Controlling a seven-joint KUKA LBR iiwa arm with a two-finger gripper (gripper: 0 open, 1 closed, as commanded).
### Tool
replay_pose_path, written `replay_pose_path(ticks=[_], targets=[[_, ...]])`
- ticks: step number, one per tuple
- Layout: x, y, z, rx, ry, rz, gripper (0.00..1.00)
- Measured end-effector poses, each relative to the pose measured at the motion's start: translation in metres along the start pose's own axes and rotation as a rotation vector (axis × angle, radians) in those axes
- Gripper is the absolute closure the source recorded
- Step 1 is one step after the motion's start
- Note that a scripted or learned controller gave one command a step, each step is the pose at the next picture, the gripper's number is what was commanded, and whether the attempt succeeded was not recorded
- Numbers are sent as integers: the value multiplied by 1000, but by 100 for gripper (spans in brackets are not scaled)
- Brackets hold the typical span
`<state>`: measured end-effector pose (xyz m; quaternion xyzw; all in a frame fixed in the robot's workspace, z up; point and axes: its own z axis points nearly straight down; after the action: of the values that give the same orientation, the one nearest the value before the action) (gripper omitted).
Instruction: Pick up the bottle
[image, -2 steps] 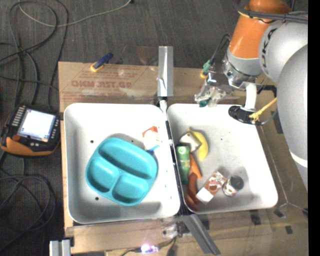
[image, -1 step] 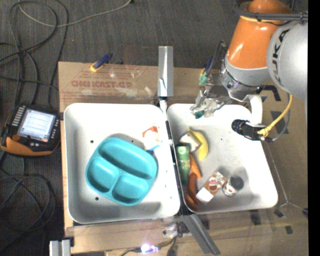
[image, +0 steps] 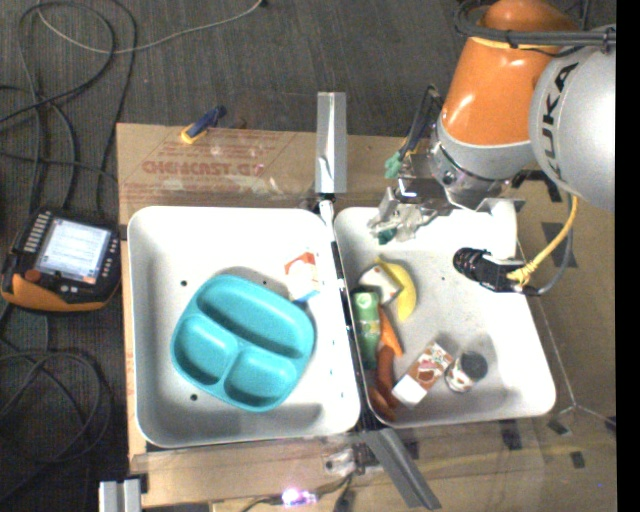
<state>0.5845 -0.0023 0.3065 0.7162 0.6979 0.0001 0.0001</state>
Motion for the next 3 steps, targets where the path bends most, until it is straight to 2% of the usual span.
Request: replay_pose_path(ticks=[1,2,3], targets=[[61,-12,-13,2,-2,-69,100],[108,12,-2,4,-1,62,100],[175,13,42,5,-3,32,100]])
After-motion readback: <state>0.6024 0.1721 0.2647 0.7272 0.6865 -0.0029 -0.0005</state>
